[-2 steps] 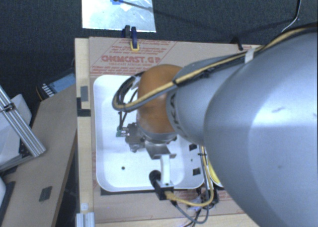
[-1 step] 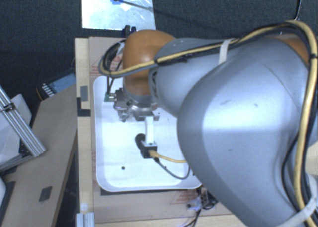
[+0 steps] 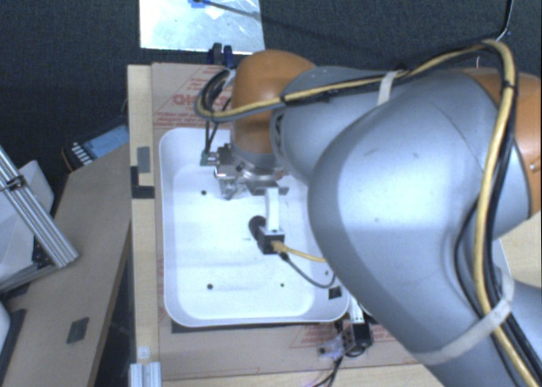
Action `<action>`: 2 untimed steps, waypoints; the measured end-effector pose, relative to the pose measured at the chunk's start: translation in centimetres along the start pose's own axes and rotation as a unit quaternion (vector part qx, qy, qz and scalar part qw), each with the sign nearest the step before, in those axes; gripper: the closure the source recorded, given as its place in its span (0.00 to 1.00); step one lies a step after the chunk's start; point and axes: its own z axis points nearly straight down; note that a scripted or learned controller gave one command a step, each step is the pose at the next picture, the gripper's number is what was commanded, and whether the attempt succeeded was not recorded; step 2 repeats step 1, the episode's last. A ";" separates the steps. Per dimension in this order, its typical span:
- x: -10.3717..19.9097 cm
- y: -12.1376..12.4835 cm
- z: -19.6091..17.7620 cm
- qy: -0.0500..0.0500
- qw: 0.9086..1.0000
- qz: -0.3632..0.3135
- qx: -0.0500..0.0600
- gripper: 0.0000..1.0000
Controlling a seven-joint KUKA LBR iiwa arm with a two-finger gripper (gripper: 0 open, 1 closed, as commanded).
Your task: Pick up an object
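My gripper (image 3: 227, 180) hangs low over the upper middle of the left white bin (image 3: 182, 233), under the orange wrist band (image 3: 262, 93). The bulky grey arm (image 3: 406, 207) reaches in from the right and hides the right bin and the right side of this one. On the bin floor that shows, I see only a few small dark dots and no loose object. Nothing shows at the gripper's tip.
The bin rests on a cardboard sheet (image 3: 169, 97). A shiny foil sheet (image 3: 199, 4) lies behind it. To the left are a wooden board (image 3: 76, 233), an aluminium rail (image 3: 34, 216) and a small blue and black item (image 3: 95, 146).
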 end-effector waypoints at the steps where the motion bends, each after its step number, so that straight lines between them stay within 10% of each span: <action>1: 0.7 4.5 -11.0 0.001 1.000 -0.003 -0.004 1.00; 2: 0.7 4.5 -11.0 0.001 1.000 -0.003 -0.004 1.00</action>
